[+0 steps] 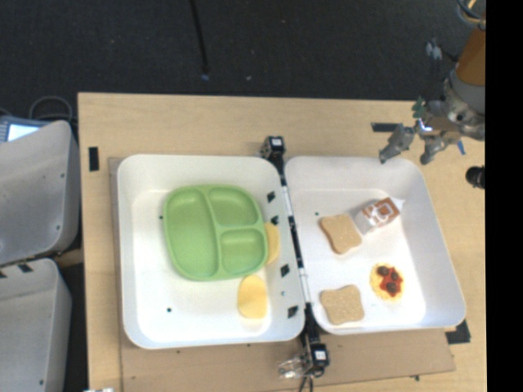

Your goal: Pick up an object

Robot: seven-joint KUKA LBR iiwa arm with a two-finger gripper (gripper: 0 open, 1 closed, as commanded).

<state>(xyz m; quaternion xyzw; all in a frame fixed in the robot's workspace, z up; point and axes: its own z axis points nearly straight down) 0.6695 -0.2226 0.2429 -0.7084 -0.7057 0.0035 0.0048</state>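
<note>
arm waiting above the far corner of the right bin, nothing picked yet

the gripper [414,144] hangs over the far right rim of the right bin [437,243], its two fingers spread apart with nothing between them, so this reads as the approach step. inside that bin lie a wrapped snack [377,213] nearest the gripper, a toast slice [340,233] just beside it, a second toast slice [341,305] at the near wall, and a small topped round [387,282] toward the right wall. the next move likely calls for choosing one item, probably the wrapped snack, centring over it and descending with the jaws wide.
</note>
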